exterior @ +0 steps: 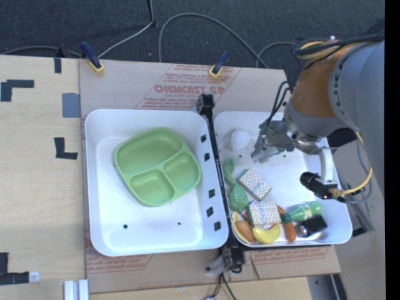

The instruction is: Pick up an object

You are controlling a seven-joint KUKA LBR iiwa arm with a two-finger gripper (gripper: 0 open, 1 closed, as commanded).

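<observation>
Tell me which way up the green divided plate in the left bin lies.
Right way up. The green plate lies flat in the left bin, its three compartments open toward the camera.

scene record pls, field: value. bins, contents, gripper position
left bin: holds a green divided plate, lying flat
right bin: white ball near the far left corner; two patterned boxes; green items along the divider; banana, carrot, green bottle piled at the near edge
gripper: over the right bin, right of the ball, nothing seen between its fingers
arm: enters from the right
</observation>
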